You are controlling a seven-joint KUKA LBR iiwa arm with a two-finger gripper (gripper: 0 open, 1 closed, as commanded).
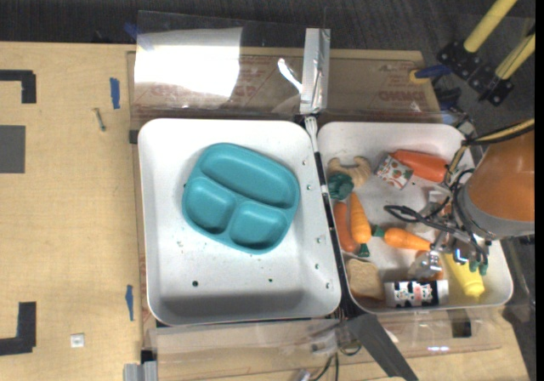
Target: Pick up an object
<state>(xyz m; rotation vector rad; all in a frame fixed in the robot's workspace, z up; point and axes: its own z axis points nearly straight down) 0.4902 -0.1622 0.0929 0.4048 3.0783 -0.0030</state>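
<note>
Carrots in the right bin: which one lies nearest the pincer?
The short carrot lying crosswise mid-bin, its tip pointing toward the pincer. The other two carrots lie lengthwise along the bin's left wall, next to the divider.

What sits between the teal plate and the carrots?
In the camera view, bare white floor of the left bin, then the two bins' rims, separate the teal plate from the carrots.

arm (510, 188) | broad glossy orange band, grey ring below it | wrist: thin black cables looping out, one long black lead curving up past the band | claw (442, 256): small silvery metal parts with dark fittings, detail blurred
</note>
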